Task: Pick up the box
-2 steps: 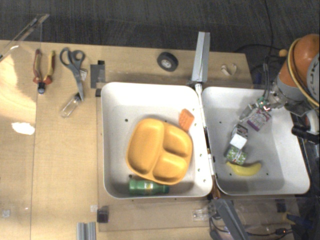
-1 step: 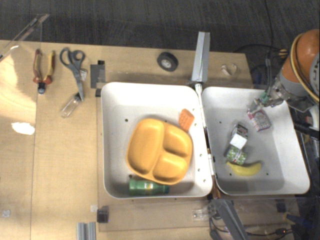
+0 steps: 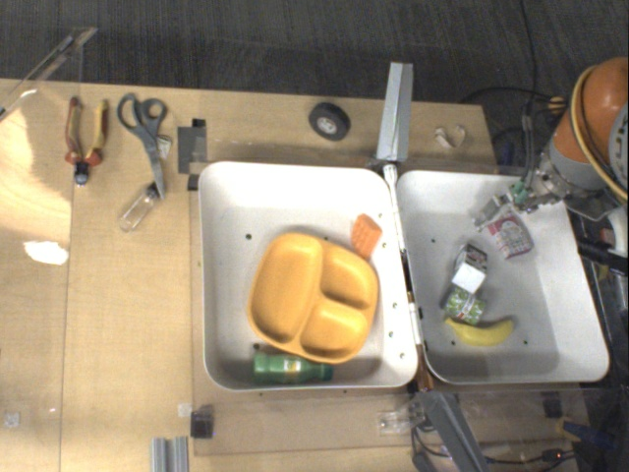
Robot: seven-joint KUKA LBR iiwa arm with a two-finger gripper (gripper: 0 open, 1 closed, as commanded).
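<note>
Nearest, along the front of the right bin (image 3: 582, 360), lies a banana (image 3: 482, 331). Touching its upper side is what I take for the box (image 3: 467, 291), a small white-and-green carton lying at a slant with one end almost on the fruit. Further back sits a crumpled pink-and-white packet (image 3: 511, 235). Just beyond it, at the bin's far right corner, hangs the tool (image 3: 523, 198); whether it is apart or together I cannot tell.

To do the step well, the tool should travel forward past the packet and centre over the carton's white end, away from the banana. It should turn to span the narrow width and descend straight, so neither neighbour gets caught in the grasp.
</note>
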